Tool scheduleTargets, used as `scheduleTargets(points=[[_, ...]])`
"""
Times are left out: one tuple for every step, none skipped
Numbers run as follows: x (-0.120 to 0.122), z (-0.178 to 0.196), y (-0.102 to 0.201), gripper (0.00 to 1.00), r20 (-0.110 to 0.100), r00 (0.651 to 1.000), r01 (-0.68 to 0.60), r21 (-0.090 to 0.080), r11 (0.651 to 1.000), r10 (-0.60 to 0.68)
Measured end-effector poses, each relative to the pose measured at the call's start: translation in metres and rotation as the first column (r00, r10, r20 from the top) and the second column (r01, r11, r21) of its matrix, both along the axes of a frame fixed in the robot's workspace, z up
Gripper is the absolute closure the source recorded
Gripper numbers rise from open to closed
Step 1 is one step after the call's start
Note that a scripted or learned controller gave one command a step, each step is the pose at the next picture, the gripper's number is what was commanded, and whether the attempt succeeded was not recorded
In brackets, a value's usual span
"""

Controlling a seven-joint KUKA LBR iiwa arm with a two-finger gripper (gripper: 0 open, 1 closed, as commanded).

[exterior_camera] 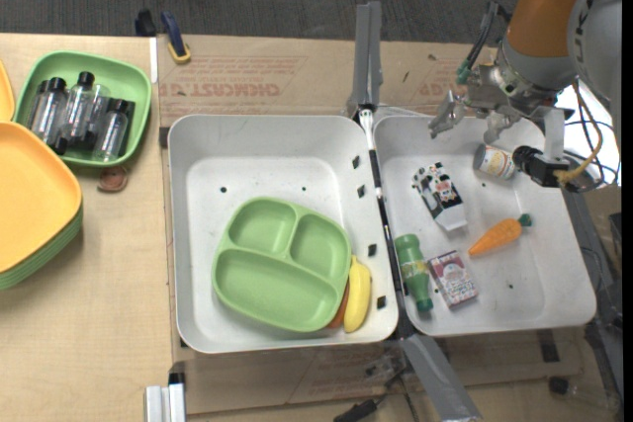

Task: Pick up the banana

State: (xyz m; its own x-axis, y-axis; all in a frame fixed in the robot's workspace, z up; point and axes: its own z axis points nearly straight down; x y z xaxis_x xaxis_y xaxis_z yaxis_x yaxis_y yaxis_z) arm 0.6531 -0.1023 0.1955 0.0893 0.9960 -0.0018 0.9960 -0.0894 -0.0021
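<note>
Lying along the right rim of a light green three-compartment plastic plate [282, 262], the curved yellow banana [357, 293] sits in the left white bin's [198, 173] lower right corner. Well apart, above the right white bin's [564, 306] far edge, the grey two-finger gripper [473, 117] hangs with fingers spread, holding nothing.

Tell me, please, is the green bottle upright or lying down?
Lying down: the green bottle rests lengthwise on the right bin floor, beside the pink box.

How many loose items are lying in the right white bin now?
5: small jar at the back, black-and-white figure mid-bin, orange toy carrot right, green bottle and pink card box in front. None seem hidden.
</note>
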Motion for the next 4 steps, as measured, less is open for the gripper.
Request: scheduleTargets(points=[[-0.043, 0.045, -0.019, 0.0, 0.0, 0.99, -0.139, 0.001, 0.99, 0.139], [-0.049, 0.036, -0.013, 0.0, 0.0, 0.998, -0.056, 0.002, 0.998, 0.056], [-0.033, 0.013, -0.003, 0.0, -0.001, 0.982, -0.191, 0.002, 0.982, 0.191], [0.006, -0.041, 0.0, 0.0, 0.001, 0.955, -0.297, 0.001, 0.955, 0.297]])
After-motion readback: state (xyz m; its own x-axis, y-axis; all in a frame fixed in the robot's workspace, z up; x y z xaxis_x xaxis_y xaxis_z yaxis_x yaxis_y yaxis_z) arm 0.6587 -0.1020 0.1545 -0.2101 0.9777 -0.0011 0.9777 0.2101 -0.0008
